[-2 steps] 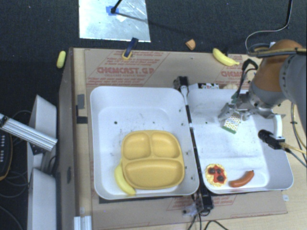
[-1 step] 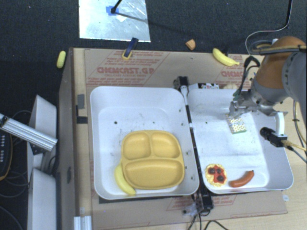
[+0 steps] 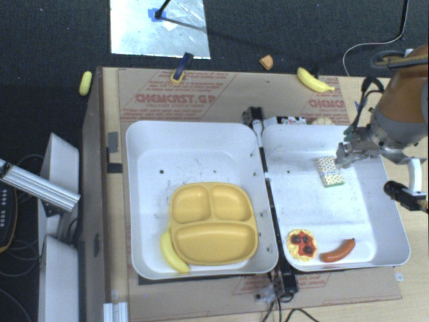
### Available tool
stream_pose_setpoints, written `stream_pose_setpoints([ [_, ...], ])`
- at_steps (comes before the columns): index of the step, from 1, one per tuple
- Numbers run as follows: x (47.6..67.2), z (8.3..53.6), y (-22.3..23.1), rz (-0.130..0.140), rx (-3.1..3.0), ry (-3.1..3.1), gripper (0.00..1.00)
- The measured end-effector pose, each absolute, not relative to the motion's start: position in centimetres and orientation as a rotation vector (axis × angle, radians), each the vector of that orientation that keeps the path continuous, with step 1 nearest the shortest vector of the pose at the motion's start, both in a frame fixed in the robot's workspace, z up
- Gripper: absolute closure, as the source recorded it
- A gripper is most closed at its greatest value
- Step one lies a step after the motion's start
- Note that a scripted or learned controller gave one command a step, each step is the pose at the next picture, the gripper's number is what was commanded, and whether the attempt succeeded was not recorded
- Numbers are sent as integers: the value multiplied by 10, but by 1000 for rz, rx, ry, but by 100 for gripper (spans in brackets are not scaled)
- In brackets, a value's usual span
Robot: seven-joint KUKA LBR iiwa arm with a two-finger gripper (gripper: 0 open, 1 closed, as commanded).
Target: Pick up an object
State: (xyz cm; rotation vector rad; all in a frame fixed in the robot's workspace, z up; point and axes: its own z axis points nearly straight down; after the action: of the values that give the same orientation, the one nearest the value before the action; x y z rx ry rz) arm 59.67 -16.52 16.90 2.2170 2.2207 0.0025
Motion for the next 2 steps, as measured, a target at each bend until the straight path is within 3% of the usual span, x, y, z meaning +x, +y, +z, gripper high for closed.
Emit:
stream_pose_setpoints([
  [1, 596, 168, -165, 3, 2218, 2221, 0],
  [2, 617, 144, -177, 1, 2217, 2224, 0],
])
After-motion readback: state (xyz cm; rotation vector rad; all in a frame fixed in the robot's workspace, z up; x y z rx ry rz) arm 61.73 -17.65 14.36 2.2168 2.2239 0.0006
